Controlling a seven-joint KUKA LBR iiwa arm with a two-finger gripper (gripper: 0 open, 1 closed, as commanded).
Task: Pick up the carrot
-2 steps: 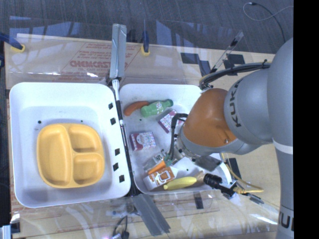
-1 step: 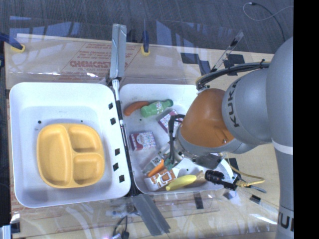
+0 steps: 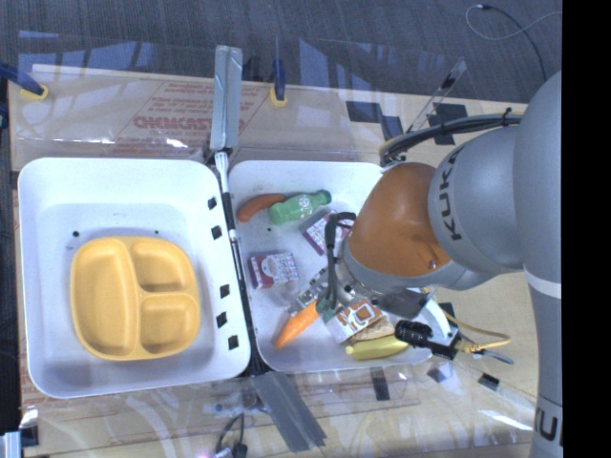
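Down in the right bin (image 3: 286, 175) we find the carrot (image 3: 297, 325) lying near the front edge, tilted, its thick end touching the gripper (image 3: 323, 299). We cannot tell how the gripper stands, since the orange-banded wrist hides it. Beside it lie a small carton (image 3: 361, 319), a banana (image 3: 377, 348) and a green bottle (image 3: 299, 206). The left bin (image 3: 48, 256) holds a yellow divided tray (image 3: 134, 299).

The carrot (image 3: 297, 325) is orange and tapered, lying tilted on the floor of the right bin (image 3: 286, 356) near its front edge. Its pointed tip aims down-left toward the bin's front-left corner, and its thicker end, up-right, carries a bit of green at the top.
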